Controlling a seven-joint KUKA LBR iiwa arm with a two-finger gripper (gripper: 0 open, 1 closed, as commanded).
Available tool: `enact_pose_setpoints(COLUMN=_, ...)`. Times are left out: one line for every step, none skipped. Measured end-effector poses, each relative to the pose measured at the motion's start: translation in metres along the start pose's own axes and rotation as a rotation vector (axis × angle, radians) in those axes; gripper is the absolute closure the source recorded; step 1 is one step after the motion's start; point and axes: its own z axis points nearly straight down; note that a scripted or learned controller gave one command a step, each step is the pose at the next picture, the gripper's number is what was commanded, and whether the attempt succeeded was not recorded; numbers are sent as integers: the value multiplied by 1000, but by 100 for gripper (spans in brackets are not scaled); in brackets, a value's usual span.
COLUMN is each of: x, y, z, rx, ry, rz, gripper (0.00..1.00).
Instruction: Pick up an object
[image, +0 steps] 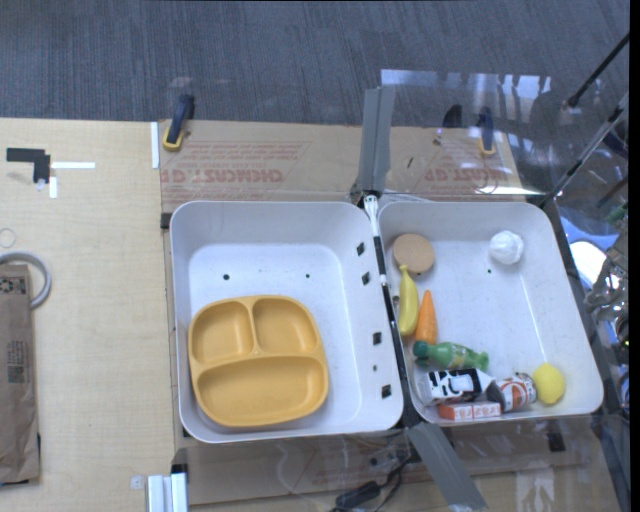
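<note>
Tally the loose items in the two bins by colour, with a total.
Yellow: 3, the divided plate in the left bin, the banana, the lemon
Orange: 1, the carrot
Green: 1, the bottle
Tan: 1, the round disc
White: 1, the ball
Mixed print: 3, the packages along the right bin's near wall
Total: 10

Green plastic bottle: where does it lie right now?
In the right white bin, the green plastic bottle lies on its side, just below the orange carrot and above the black-and-white carton.
</note>
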Motion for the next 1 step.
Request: enact_pose_setpoints(x=67, y=-65, z=187, rx=-3, ry=7, rz=-42, gripper=100)
